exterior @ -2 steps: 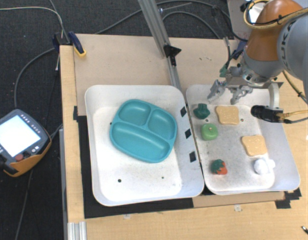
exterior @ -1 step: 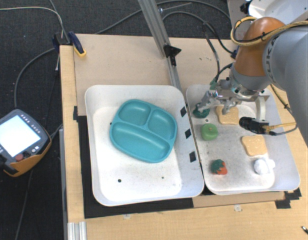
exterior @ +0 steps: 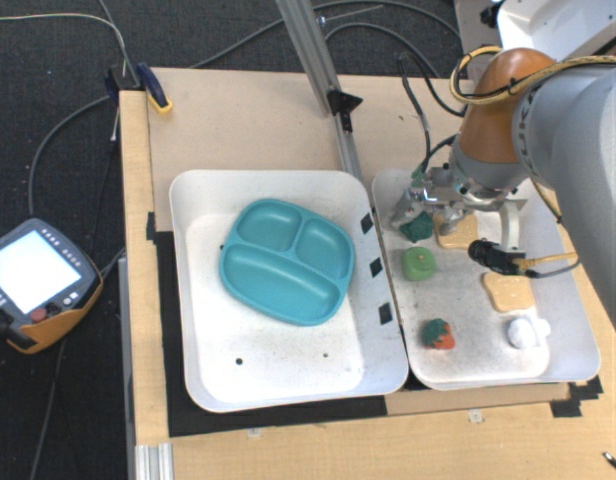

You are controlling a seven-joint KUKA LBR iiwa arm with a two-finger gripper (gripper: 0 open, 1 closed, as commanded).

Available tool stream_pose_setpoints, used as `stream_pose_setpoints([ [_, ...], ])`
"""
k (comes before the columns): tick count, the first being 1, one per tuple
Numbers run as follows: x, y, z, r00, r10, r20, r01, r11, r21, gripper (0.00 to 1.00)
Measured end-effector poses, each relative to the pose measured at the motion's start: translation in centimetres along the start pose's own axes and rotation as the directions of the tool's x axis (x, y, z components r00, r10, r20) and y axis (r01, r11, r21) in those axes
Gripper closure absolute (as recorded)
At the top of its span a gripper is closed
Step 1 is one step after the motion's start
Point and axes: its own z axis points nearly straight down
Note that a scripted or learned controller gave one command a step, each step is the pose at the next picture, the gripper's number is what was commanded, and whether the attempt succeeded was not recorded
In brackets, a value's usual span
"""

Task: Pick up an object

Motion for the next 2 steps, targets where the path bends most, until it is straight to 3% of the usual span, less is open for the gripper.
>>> stream_pose_setpoints([
  [1,0.0,0.2,-1.4,1.000,0.001,0.001,-0.001,1.000,-0.006,1.00],
  [2,0.7,1.2,-6.8,1.000,0.000,-0.002,0.000,1.000,0.003,1.00],
])
